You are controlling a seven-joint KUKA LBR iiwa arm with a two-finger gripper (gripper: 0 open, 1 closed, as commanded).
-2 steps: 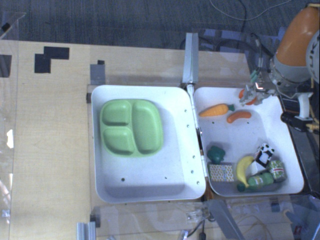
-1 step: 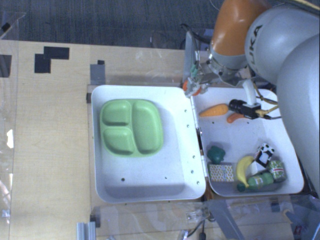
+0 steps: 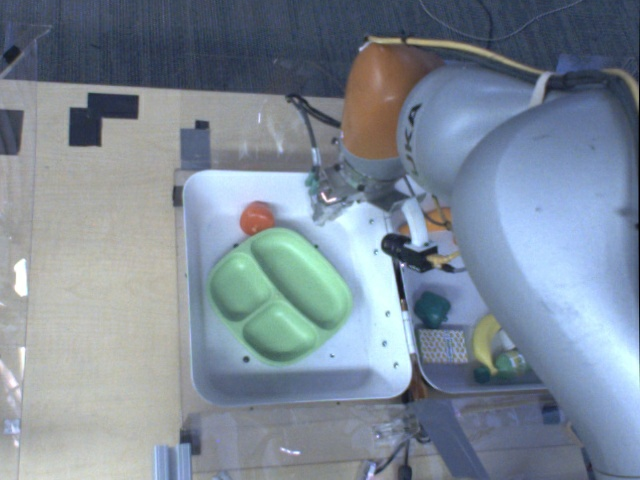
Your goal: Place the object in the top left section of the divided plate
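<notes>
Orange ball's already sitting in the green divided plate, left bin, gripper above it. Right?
Not quite. The camera view shows the orange ball on the left bin floor, beside the green divided plate, just past its upper edge. The gripper is to the ball's right.

Divided plate [image 3: 281, 293] lies in the left bin [image 3: 200, 368]. A round fruit [image 3: 257, 217] sits behind the plate, just beside its rim. Gripper [image 3: 327, 206] hangs right of the fruit. Right bin [image 3: 430, 376] holds a banana [image 3: 485, 339]
</notes>
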